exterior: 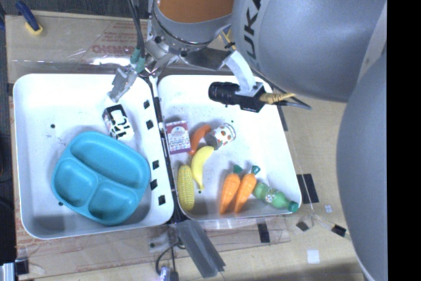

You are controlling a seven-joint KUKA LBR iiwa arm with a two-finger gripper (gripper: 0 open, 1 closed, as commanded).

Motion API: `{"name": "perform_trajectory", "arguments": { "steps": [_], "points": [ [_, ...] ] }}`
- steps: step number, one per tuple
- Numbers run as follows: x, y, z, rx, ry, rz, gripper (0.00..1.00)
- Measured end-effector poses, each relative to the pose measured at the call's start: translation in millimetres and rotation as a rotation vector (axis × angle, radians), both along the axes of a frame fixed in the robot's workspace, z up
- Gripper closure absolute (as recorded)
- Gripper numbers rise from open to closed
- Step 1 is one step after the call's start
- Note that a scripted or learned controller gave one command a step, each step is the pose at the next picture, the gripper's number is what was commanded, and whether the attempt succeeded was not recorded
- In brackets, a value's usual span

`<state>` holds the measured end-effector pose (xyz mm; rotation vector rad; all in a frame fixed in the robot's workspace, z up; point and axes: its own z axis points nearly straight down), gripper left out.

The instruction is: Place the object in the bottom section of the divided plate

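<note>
The hand (122, 83) hangs over the upper part of the left bin (26, 141), just above a small black-and-white object (116, 122) that lies on the bin floor beside the upper rim of the blue divided plate (100, 176); whether the fingers are apart or together I cannot tell. The plate sits tilted in the lower half of that bin — its three sections bare. Across the dividing rims, the right bin (283, 141) holds a red packet (176, 137), a banana (200, 164), a corn cob (186, 187), two carrots (236, 189), a green bottle (276, 198) and a small round toy (222, 135). The grey arm (309, 23) — lettered "UKA" — covers the upper right. Open white floor remains along the left bin's left wall.
</note>
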<state>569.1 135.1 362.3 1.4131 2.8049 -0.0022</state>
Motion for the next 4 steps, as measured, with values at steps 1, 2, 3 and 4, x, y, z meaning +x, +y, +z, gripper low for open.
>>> {"name": "perform_trajectory", "arguments": {
  "steps": [1,2,3,4],
  "points": [
    [0.0,3.8,8.4,-0.002,0.003,0.012,1.0],
    [0.3,6.7,17.1,-0.004,0.005,0.023,1.0],
    [17.8,34.8,-21.9,-0.002,0.005,-0.064,1.0],
    [68.6,-8.6,-158.0,-0.001,0.006,-0.122,1.0]
  ]
}}
